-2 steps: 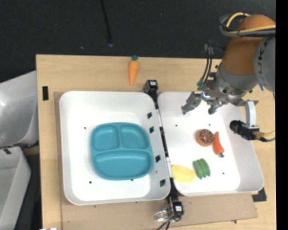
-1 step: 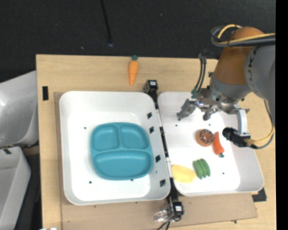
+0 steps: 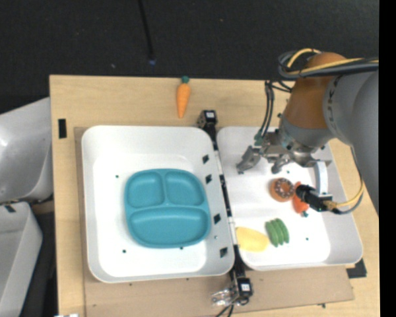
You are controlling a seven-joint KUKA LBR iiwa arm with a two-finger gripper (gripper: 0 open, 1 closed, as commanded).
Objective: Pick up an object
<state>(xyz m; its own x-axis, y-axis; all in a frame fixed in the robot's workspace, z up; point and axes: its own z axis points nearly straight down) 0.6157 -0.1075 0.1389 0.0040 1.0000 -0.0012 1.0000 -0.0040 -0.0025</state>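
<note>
The gripper [image 3: 267, 157] hangs over the right white bin [image 3: 336, 243]; whether it is released or clenched cannot be told. Below it lie a round brown-orange toy [image 3: 283, 189], a green ridged piece [image 3: 276, 232] and a yellow lump [image 3: 251, 239]. The left bin [image 3: 99, 177] holds a teal divided plate [image 3: 166, 207].

The scene is viewed from a single fixed camera set above the bench [image 3: 185, 101] and directed downward at a slant. Both white bins are taken in whole: the left bin [image 3: 99, 197] and the right bin [image 3: 336, 243], side by side at mid-frame. The far edge of the bench is seen toward the top, the near edge toward the bottom. The arm [image 3: 317, 98] is admitted from the right. The standoff appears moderate; dark floor is included beyond the far edge.
</note>
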